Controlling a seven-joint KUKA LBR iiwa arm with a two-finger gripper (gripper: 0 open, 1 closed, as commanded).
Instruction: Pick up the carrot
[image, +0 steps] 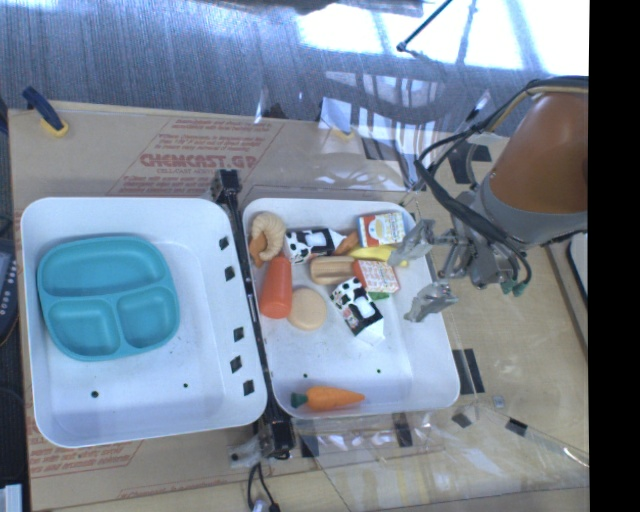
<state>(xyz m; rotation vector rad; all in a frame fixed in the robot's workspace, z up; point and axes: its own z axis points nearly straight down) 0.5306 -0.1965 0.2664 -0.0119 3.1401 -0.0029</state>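
The carrot (332, 398), orange with a green stem end pointing left, lies alone by the near wall of the right bin (425, 385). My gripper (421, 271) hangs over that bin's right rim, well up and to the right of the carrot. Its two fingers (430, 301) are spread open with nothing between them. The grey arm with its orange band enters from the right.
Several toy foods crowd the right bin's far half: a pretzel (267, 237), a red-orange cylinder (276, 286), cow-patterned cartons (356, 304), a hot dog (332, 268), a round bun (308, 310) and a red box (382, 228). The left bin holds a teal divided plate (105, 295).
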